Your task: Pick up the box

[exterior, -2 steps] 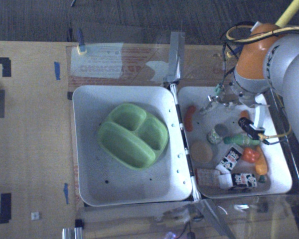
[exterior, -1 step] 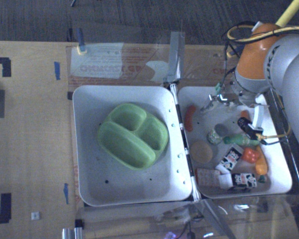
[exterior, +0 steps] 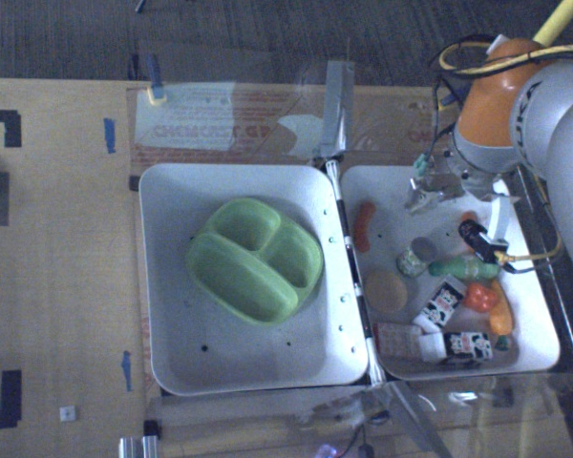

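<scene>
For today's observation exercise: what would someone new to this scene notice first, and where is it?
The green divided tray stands out, lying alone in the left bin. Next comes the arm's orange band at upper right, above the right bin, where small items, cow-patterned boxes among them, crowd together.

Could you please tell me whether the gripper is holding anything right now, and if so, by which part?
Nothing is held. The gripper hangs over the upper part of the right bin, nothing between its fingers; the box lies lower down, apart from it.
</scene>
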{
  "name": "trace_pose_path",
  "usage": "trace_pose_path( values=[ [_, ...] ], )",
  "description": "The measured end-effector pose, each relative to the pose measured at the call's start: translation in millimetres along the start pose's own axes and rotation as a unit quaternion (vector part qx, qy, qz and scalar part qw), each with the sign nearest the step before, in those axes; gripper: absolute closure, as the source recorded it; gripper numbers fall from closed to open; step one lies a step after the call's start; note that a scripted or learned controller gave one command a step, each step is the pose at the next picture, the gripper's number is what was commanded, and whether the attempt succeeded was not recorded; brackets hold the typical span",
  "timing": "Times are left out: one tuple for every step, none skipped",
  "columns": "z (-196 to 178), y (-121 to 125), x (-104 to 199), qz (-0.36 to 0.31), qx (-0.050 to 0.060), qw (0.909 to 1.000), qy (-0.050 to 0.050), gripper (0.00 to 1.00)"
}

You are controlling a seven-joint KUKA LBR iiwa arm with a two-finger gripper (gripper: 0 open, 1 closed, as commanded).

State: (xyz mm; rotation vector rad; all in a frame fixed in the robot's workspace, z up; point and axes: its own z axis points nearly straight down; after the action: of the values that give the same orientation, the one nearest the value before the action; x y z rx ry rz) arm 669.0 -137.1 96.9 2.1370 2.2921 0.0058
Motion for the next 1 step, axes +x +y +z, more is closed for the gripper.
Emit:
trace_pose_path(
  values=[
    [9.9, -20.0, 40.0, -0.018, 0.002, 0.9998, 0.001, 1.00]
  ],
)
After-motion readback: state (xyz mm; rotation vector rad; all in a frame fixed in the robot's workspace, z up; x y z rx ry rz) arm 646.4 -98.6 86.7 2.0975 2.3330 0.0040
